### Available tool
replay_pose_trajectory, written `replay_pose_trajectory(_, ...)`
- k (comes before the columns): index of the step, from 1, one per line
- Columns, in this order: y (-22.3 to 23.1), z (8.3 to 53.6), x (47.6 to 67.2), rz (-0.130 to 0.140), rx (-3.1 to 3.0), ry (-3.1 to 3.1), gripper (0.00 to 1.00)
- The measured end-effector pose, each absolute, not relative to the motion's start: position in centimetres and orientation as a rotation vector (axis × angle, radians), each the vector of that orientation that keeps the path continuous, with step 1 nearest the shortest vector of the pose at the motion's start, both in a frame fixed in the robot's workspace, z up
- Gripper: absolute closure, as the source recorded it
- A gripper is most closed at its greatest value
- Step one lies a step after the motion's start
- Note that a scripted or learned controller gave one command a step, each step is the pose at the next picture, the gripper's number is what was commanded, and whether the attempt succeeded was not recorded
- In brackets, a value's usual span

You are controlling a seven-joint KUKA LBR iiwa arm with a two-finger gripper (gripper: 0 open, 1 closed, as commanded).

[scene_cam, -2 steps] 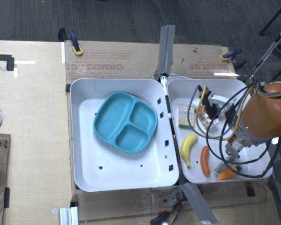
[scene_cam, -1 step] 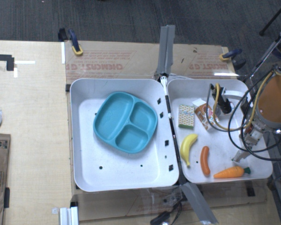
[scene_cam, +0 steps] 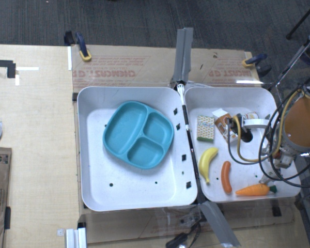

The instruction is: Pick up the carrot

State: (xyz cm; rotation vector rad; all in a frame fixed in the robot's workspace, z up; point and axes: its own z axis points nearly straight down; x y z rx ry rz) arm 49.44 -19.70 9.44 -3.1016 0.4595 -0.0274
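The carrot [scene_cam: 253, 190] is orange with a small green stub at its right end. It lies flat along the front wall of the right bin [scene_cam: 232, 93], near the front right corner. My gripper [scene_cam: 275, 165] hangs under the arm's orange band [scene_cam: 299, 123] at the bin's right side, just above and to the right of the carrot's green end. Wrist and cables hide most of the gripper. Nothing shows between it and the carrot.
In the right bin, a red sausage [scene_cam: 226, 176] lies left of the carrot, then a banana [scene_cam: 207, 162]. A sponge-like block [scene_cam: 205, 128], a snack packet [scene_cam: 225, 125] and looped black cables [scene_cam: 248, 156] sit behind. A blue divided plate [scene_cam: 138, 134] rests in the left bin [scene_cam: 93, 190].
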Motion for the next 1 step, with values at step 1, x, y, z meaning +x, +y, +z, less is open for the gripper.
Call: replay_pose_trajectory(1, -18.39, 16.68, 51.03, 0.005, -3.103, 0.446, 0.00)
